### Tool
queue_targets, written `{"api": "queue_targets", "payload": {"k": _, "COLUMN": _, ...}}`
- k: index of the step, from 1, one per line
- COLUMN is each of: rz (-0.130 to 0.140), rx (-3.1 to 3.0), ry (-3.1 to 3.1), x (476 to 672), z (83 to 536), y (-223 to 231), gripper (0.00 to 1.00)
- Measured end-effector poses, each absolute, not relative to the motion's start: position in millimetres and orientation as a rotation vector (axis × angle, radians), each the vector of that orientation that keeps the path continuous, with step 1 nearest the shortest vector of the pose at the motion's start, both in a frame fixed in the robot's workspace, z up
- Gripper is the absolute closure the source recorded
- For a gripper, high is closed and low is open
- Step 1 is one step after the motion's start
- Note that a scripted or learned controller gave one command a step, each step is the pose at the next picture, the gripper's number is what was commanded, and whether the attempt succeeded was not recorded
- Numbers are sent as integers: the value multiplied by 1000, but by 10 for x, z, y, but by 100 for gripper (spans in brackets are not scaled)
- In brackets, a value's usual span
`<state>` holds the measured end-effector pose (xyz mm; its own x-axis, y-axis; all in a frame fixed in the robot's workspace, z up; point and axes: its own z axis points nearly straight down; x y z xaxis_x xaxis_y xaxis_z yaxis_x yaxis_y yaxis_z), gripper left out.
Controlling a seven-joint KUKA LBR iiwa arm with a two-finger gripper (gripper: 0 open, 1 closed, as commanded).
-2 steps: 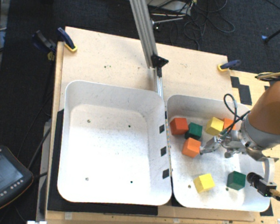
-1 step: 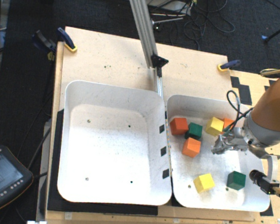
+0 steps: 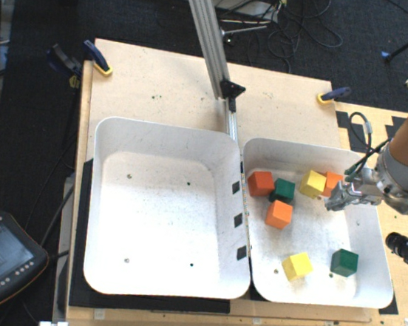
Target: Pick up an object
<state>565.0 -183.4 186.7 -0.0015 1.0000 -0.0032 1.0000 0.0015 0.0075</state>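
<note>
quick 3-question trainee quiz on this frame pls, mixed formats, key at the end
1. True or false: every block lies in the right bin.
2. How many yellow blocks are there? A) one B) two C) three
3. Fill in: the gripper is nearest the ____ block at the bin's far side.

Key
1. True. All seven blocks lie there.
2. B: one yellow block by the gripper, another near the front.
3. Orange: the orange block right beside the gripper, partly hidden by it. The others are a red block, a green block, a second orange block and a green block at the front.
</note>
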Motion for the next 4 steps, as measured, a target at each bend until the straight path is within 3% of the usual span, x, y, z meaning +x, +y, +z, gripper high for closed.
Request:
{"api": "queue_targets", "payload": {"k": 2, "rz": 4, "rx": 2214, "ry": 2221, "x": 5691, "z": 2638, "y": -1811, "gripper": 100}}
{"api": "queue_targets", "payload": {"k": 4, "rz": 0, "rx": 2215, "ry": 2231, "x": 5939, "z": 2458, "y": -759, "gripper": 100}}
